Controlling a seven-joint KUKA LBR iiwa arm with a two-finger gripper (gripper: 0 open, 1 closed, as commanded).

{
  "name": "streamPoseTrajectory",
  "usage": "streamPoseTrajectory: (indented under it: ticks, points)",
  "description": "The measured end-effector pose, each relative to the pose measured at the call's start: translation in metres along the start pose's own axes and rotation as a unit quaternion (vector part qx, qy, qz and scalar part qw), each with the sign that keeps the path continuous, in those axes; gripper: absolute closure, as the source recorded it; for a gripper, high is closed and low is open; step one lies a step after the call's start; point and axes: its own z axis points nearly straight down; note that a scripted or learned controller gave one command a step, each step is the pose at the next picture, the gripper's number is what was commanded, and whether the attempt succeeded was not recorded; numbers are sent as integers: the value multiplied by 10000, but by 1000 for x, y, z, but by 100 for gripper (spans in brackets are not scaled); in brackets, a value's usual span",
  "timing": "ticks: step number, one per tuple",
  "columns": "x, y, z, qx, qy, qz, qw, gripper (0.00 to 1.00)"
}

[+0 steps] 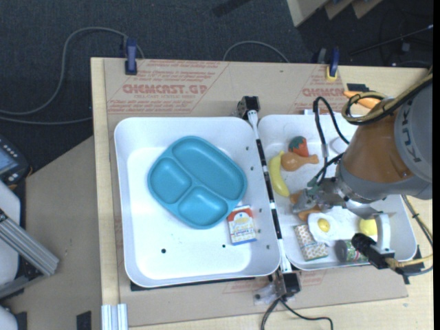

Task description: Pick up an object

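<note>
- Grey and orange, the arm reaches into the right bin (407,247), its tool (317,199) low over the toys; whether the tool is wide or narrow I cannot tell
- Just below the tool lies a fried egg (322,226), with a small printed packet (309,242) beside it
- A yellow banana (276,174) and a chicken drumstick (300,160) lie nearer the divider
- In the left bin (137,253) on the counter rest a blue divided plate (196,181) and a small carton (241,226)
</note>
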Motion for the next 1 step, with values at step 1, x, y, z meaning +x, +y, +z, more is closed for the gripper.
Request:
streamPoseTrajectory:
  ticks: [1]
  points:
    - [86, 28, -95, -55, 17, -61, 10000, 100]
